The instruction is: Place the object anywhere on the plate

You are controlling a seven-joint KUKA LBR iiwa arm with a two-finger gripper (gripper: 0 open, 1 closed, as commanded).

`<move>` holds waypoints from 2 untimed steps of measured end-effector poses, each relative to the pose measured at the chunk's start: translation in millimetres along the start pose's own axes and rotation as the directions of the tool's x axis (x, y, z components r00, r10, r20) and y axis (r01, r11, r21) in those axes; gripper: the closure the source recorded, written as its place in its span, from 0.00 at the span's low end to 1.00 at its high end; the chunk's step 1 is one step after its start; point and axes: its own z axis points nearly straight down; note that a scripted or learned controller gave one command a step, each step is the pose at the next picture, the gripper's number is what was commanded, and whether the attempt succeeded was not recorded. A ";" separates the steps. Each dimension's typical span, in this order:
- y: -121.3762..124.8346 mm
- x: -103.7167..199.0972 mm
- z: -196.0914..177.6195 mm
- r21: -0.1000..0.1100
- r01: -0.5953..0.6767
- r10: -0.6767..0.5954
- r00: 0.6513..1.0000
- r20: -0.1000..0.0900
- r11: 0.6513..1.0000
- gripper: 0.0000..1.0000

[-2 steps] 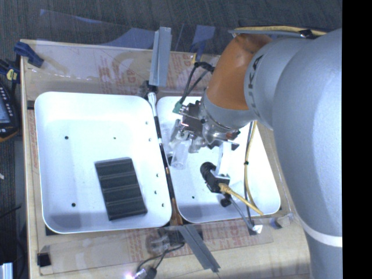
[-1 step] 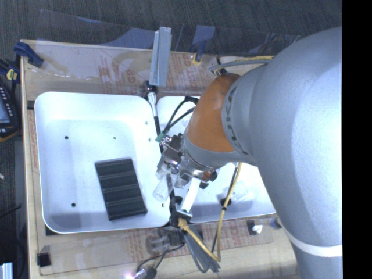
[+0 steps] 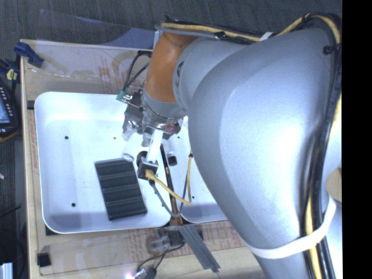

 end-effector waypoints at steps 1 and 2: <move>13.4 79.3 5.4 -0.001 -0.119 0.119 0.993 0.000 0.993 1.00; 18.1 43.7 -28.4 0.003 0.073 -0.073 0.997 0.000 0.997 1.00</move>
